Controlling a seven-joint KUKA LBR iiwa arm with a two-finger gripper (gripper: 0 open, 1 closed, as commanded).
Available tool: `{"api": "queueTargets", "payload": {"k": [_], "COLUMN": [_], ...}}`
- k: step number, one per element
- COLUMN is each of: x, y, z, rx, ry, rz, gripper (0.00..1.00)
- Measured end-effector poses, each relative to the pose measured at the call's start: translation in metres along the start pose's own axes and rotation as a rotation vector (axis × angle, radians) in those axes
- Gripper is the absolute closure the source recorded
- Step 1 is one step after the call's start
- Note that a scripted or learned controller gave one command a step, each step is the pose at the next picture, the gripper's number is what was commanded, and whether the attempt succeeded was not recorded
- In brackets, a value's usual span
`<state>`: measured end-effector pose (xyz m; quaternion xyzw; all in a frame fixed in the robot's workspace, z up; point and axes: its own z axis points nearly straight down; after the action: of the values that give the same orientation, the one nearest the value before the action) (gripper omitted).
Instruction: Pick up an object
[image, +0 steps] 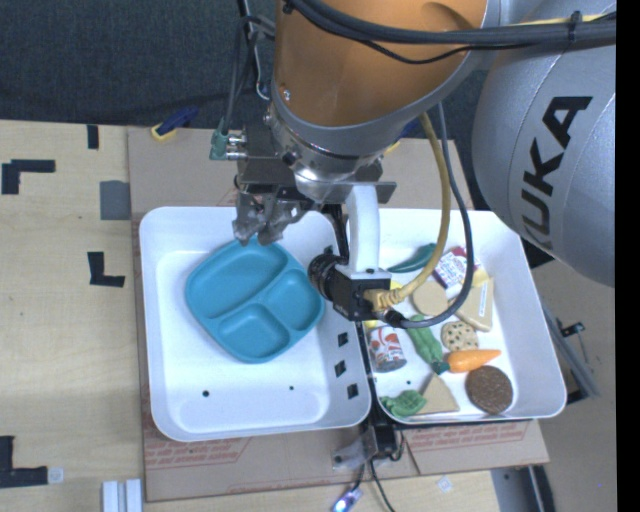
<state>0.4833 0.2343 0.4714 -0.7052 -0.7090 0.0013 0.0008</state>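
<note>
A blue divided plate (255, 300) lies tilted in the left white bin (165, 330), toward its right side. My gripper (262, 228) hangs from the orange-banded wrist over the plate's far edge, at or just above its rim. Nothing can be seen held in it. The right white bin (532, 300) holds several toy foods: a brown round cookie (490, 388), an orange carrot (472, 359), a small can (386, 347), a chocolate-chip cookie (459, 335) and a green leafy piece (405, 404).
The arm's large body covers the far side of both bins and the top of the view. A black cable fitting (335, 280) with a yellow cable hangs over the divider between the bins. Cardboard and the wooden bench surround the bins.
</note>
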Motion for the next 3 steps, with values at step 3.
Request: {"api": "queueTargets", "payload": {"k": [3], "x": [-0.055], "y": [-0.001], "z": [0.122], "rx": [0.005], "ry": [-0.001], "rz": [0.001], "gripper": [1.00]}}
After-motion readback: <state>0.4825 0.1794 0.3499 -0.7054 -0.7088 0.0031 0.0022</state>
